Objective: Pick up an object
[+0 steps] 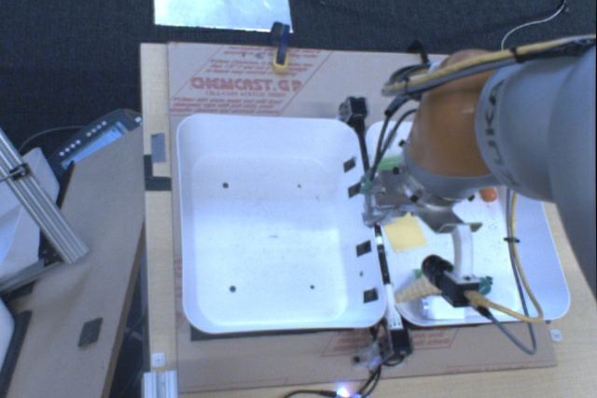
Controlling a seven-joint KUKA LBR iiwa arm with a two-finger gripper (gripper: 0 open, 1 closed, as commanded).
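Two bins sit under me: the left bin (270, 228) lies bare, and the right bin (550, 284) holds what I could take, namely a yellow pad (407, 233), a cone (413, 291) with a dark top, and an orange bit (488, 195) by my wrist. My arm (522, 130) hangs over the right bin, covering my gripper, so I cannot tell its state. I judge that nothing is lifted yet; the grasp is still to do.

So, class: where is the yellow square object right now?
The yellow square object lies in the right bin, near its left wall, just below the arm's wrist.
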